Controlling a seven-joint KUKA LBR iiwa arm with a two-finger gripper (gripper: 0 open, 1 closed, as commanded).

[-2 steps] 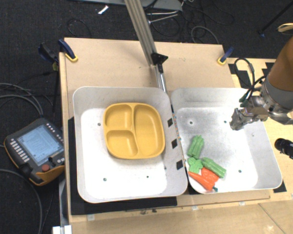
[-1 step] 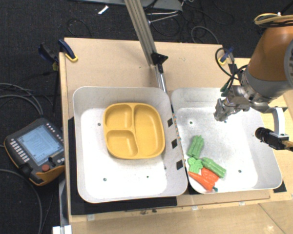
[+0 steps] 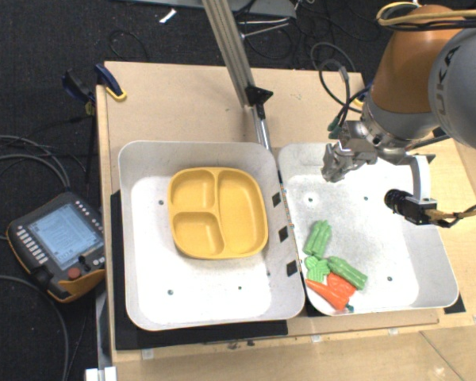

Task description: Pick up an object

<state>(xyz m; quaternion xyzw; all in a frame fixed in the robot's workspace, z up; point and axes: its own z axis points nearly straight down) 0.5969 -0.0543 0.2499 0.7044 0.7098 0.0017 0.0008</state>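
Far left of frame, on dark floor: pendant (image 3: 57,244) with lit screen, cables around it. Upper left corner of bench (image 3: 182,101): blue-and-yellow clamp (image 3: 107,82). Left bin (image 3: 143,292), centre-left: yellow tray (image 3: 218,213) with three compartments, lying flat, slightly toward the bin's upper half. Metal pole (image 3: 230,42) slanting from top centre down to the seam between bins. Right bin (image 3: 412,276), lower left corner: cluster of toy vegetables, touching one another. Green piece (image 3: 318,238) uppermost, second green piece (image 3: 347,271) lower right, orange carrot (image 3: 333,294) at bottom, close to the bin's near rim. Gripper (image 3: 334,165) over upper left part of right bin, well apart from the cluster, above it in frame. Claw state: cannot tell; nothing seen gripped. Arm (image 3: 420,62) entering from upper right, orange band above wrist. Black fitting (image 3: 402,203) with white bracket at right of gripper.
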